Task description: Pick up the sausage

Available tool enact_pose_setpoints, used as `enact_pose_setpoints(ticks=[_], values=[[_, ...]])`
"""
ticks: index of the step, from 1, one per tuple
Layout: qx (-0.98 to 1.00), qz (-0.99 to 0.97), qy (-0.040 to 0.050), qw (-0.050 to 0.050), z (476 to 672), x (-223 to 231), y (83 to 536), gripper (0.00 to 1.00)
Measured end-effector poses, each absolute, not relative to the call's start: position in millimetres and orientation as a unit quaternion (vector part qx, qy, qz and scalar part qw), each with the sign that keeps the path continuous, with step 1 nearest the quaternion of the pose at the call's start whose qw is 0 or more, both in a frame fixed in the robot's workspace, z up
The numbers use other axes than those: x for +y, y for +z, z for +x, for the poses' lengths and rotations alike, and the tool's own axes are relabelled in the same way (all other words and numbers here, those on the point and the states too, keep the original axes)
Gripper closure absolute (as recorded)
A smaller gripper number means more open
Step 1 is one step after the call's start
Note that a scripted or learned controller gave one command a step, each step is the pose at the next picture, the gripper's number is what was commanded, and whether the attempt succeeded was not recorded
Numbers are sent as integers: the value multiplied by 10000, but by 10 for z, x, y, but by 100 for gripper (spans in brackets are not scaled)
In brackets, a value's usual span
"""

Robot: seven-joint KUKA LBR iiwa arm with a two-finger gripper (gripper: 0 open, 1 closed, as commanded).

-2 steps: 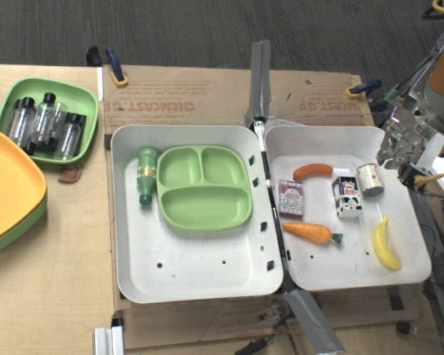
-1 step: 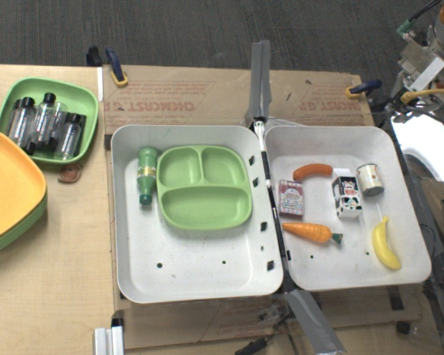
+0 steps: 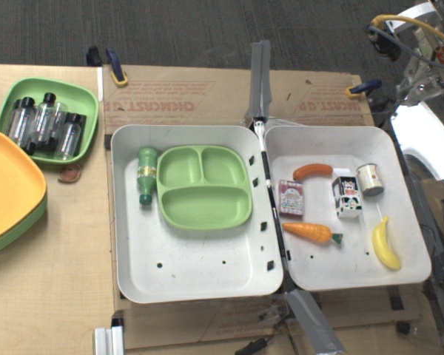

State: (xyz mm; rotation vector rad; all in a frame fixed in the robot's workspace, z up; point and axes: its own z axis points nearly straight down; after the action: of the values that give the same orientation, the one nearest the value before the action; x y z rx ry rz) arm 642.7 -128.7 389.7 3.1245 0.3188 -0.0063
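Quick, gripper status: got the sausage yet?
Gripper: cannot be told. The sausage lies in the right bin, with nothing gripping it.

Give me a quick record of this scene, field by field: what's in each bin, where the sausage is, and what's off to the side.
target: sausage, lying in the right bin near its back wall
right bin, other items: small card box, carrot, milk carton, can, banana
left bin: green divided plate, green bottle beside it
off to the left: green tray of bottles, stacked orange plates
sausage status: lying loose in the bin
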Motion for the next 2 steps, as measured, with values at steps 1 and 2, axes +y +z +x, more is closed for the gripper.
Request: enact_pose_setpoints(ticks=[1,2], values=[[991,9951,-20,5,6269,-694,4398,100],[982,9952,-14,5,6443,-328,4403,100]])
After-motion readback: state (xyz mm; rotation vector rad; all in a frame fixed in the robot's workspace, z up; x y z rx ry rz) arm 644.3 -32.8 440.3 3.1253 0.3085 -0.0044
